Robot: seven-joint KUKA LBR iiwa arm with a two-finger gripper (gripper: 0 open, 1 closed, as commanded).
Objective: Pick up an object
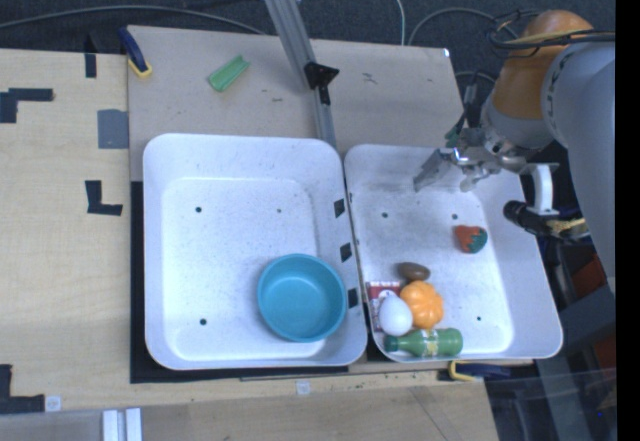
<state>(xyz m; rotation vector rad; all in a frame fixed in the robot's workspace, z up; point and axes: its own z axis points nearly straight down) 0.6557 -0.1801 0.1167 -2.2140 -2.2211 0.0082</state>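
We count 2 white bins: the left bin (170,229) holds 1 blue bowl (300,296), and the right bin (520,299) holds 1 red-and-green toy (471,238) alone near the middle, plus a cluster at the near edge of 1 brown piece (413,272), 1 orange fruit (423,303), 1 white egg (395,314), 1 red-and-white item (379,291) and 1 green bottle (428,341). The gripper (440,169) hangs over the right bin's far end, well apart from these, and we cannot tell how its jaws stand. On the bench beyond lie 1 green block (228,73) and 1 grey pole (285,9).
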